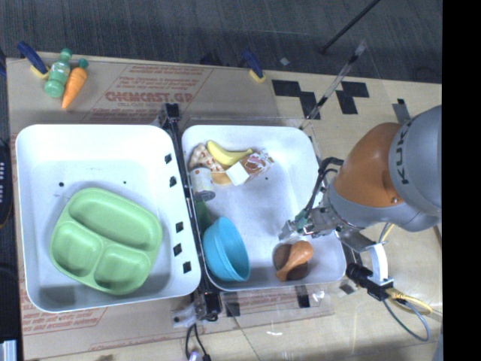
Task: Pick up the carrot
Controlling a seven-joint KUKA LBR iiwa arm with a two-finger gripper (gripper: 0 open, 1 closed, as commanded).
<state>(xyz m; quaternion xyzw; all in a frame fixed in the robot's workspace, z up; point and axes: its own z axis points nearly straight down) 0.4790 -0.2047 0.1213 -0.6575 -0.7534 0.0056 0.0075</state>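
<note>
The carrot [74, 86] is a small orange toy, tapering to a point at its lower end, with a green top. It lies outside both bins, on the brown board near the far left corner, just beside a green toy bottle [57, 74] and well apart from me.

My gripper [301, 227] sits low over the right bin [289, 190], near its right wall, just above a brown drumstick-shaped toy [293, 259]. My own wrist and cables cover much of it, so I cannot tell how my fingers stand, nor whether they touch the toy.

Two white bins lie side by side. The left bin [45, 171] bears one green divided plate [105, 239]. In the right bin I count one blue bowl [225, 250], one banana [228, 155] among a hard-to-read cluster of small items, and the brown toy.
</note>
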